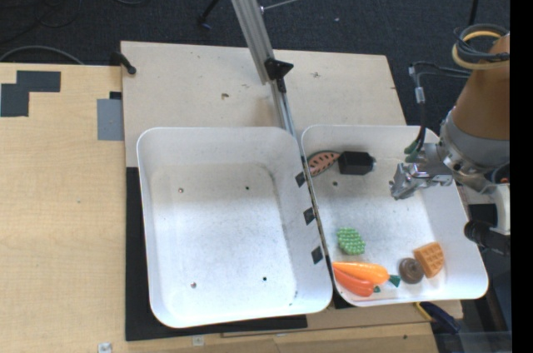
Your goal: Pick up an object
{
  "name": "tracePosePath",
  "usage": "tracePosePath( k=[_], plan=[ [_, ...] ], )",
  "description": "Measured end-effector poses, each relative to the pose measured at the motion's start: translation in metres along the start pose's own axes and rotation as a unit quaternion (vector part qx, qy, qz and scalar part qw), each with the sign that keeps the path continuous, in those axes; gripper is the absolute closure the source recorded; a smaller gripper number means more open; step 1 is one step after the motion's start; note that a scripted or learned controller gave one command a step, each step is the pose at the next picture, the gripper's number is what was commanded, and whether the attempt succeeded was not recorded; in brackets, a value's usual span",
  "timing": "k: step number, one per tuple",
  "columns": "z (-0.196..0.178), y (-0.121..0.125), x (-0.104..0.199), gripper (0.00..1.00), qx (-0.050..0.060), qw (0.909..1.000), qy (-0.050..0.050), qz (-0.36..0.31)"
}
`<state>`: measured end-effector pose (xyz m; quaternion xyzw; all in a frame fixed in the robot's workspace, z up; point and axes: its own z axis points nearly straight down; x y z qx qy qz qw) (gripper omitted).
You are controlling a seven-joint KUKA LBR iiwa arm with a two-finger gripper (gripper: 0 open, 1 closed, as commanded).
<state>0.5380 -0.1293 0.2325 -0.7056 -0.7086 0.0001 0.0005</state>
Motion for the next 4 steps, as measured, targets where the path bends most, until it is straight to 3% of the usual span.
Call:
tracePosePath(
  k=[1,3,4],
  plan=[
    [-0.009,0.016,0.051,1.0,0.0,1.0,0.0,0.0],
    [0.011,0.044,0.143,1.0,0.001,1.0,0.0,0.0],
    [-0.001,0.063,0.188,1.0,0.0,1.0,0.001,0.0]
  ],
)
